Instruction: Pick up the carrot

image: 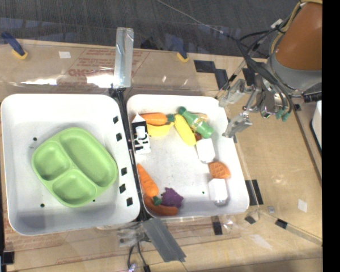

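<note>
My arm reaches in from the right, wrist poised above the right bin's (238,169) far right corner. My claw (238,109) hangs just outside its rim, fingers spread apart, gripping nothing. The carrot (147,182) lies against the bin's left wall, beside purple grapes (171,196).
</note>
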{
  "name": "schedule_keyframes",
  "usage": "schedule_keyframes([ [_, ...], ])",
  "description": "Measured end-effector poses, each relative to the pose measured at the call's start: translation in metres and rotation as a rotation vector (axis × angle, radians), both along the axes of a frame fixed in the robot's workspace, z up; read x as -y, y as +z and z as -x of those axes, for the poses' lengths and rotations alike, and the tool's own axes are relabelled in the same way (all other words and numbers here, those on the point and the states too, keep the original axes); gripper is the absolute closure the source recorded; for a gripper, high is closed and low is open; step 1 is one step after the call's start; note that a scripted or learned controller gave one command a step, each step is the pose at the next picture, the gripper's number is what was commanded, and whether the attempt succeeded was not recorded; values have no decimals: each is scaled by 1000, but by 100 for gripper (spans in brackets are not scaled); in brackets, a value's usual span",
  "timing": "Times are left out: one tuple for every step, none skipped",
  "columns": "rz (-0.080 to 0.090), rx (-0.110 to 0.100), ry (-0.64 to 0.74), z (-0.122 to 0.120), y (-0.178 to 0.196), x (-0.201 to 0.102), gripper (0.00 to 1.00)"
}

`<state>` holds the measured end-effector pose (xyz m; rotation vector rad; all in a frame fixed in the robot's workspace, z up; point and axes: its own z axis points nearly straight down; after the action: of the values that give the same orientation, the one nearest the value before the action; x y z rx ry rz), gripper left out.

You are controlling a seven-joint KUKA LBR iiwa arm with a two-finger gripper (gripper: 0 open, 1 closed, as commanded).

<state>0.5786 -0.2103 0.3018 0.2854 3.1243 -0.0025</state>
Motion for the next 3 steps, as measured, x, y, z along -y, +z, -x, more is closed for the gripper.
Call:
schedule_keyframes([
  [-5,-14,-65,64,-110,-1,0],
  [-3,-7,72,84,-179,-1,0],
  [2,2,98,51,-208,-4,0],
])
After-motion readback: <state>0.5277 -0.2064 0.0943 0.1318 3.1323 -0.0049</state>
